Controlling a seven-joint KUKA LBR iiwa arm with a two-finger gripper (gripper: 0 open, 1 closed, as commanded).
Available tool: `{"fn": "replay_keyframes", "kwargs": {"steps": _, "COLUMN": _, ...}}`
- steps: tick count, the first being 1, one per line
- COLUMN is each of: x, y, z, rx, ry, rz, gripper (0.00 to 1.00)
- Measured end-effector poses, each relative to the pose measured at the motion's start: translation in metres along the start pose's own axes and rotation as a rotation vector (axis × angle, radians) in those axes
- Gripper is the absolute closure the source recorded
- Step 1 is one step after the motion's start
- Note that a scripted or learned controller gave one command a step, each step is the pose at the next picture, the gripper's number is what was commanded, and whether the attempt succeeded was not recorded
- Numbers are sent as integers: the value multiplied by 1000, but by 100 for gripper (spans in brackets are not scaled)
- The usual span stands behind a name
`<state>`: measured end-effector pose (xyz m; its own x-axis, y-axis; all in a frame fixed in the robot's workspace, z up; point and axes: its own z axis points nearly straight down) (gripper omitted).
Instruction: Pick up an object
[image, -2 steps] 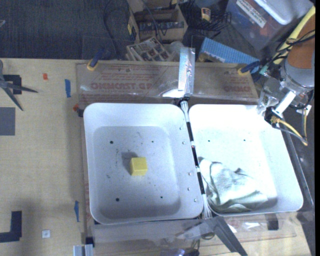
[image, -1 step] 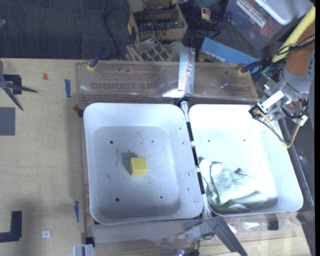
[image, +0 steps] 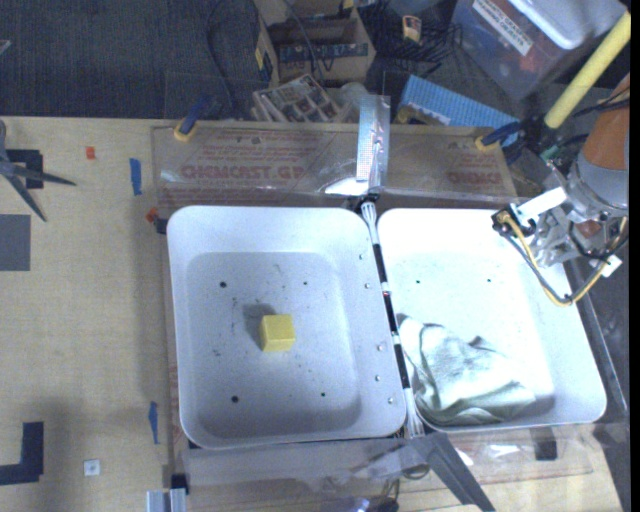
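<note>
At the near edge of the right bin, a crumpled pale cloth lies bunched in the near left corner, pressed up toward the divider between the bins and spreading along the near wall; the rest of that bin's floor, toward its far and right sides, is bare. The left bin sits just beside it, the two rims meeting along a line of small fasteners down the middle. A small yellow block rests a little near of the middle of the left bin's floor, standing free with open floor on every side and well away from all four walls, a faint dark smudge just to its far left. Farther back and to the right, the gripper hangs over the far right edge of the right bin, with yellow and black cables looping beneath it and the grey wrist with its orange band rising behind it at the right edge. Whether the gripper is open or shut cannot be told from this slant. The yellow block lies well apart from the gripper, across the divider to its left and nearer. Beyond the bins, a strip of clear plastic sheeting runs along the far bench edge.
</note>
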<state>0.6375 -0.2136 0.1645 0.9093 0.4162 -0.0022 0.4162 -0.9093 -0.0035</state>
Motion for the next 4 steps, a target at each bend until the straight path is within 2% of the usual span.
{"fn": "replay_keyframes", "kwargs": {"steps": 1, "x": -42, "y": -9, "z": -7, "rx": 1, "ry": 0, "rz": 167, "gripper": 100}}
{"fn": "replay_keyframes", "kwargs": {"steps": 2, "x": 11, "y": -15, "z": -48, "rx": -3, "ry": 3, "rz": 223, "gripper": 100}}
{"fn": "replay_keyframes", "kwargs": {"steps": 3, "x": -8, "y": -34, "z": -37, "rx": 0, "ry": 0, "rz": 232, "gripper": 100}}
{"fn": "replay_keyframes", "kwargs": {"steps": 4, "x": 31, "y": -18, "z": -36, "rx": -3, "ry": 2, "rz": 222, "gripper": 100}}
